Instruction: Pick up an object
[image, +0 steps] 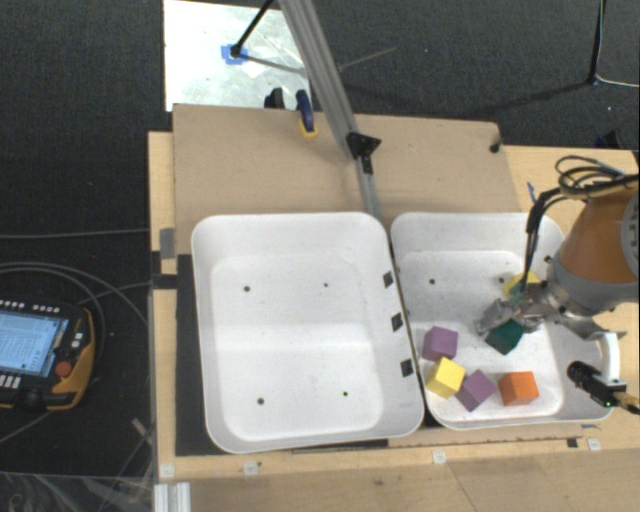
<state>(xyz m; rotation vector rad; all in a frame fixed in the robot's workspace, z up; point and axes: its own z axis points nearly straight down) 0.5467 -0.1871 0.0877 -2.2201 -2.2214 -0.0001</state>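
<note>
- Reached in from the right: grey arm with its orange band (592, 245) hanging over the right-hand edge of the right bin (450, 222).
- Jaws lowered into that bin's right half, directly over a dark green block (504, 339); touched or nearly touched the block's top, but could not tell whether open, closed, or gripping it.
- Dark green block sat tilted on the bin floor, right of centre, above the orange cube (518, 387) and apart from it.
- Glimpsed a small yellow piece (520, 284) just behind the wrist, partly hidden; shape unclear.
- Lay in a loose group along the near part of the right bin: a purple cube (440, 343), a yellow cube (446, 376) just below it, a second purple block (476, 389) next to the yellow cube, then the orange cube farthest right.
- Stood side by side on the brown desk (430, 160): left bin (212, 250) and right bin, rims touching, with small black clips (396, 321) along the shared edge.
- Slanted down from the top of the view to the far end of that shared edge: a grey pole (328, 80).
- Rested beside the pole, at the desk's far edge: a blue-handled clamp (305, 108).
- Lay off the desk at far left, on the dark floor: a teach pendant (38, 345) with its screen lit.
</note>
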